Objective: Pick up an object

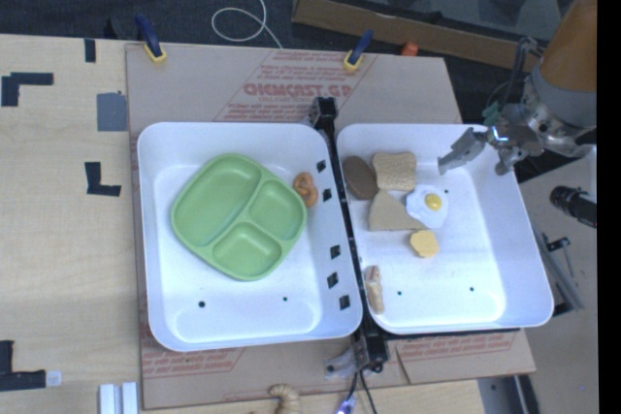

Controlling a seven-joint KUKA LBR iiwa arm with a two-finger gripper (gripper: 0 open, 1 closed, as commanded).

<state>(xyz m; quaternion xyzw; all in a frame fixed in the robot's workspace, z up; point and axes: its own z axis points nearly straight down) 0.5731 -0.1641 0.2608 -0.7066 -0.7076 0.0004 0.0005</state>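
Observation:
The right bin (505, 291) holds several toy foods: a brown oval patty (358, 177), a tan bread slice (395, 170), a beige wedge (387, 212), a fried egg (428, 204), a yellow chunk (424, 243) and a small tan piece (373, 287) by the divider. My gripper (480, 157) hangs above the bin's upper right part, to the right of the bread and egg. It is open, its fingers (456, 153) spread apart, and nothing lies between them.
The left bin (160, 305) carries a green divided plate (240, 215) and a small orange-brown item (306, 189) near the divider. Both bins rest on a cardboard sheet (291, 87) clamped at the back. The arm's grey body (568, 107) looms at the right edge.

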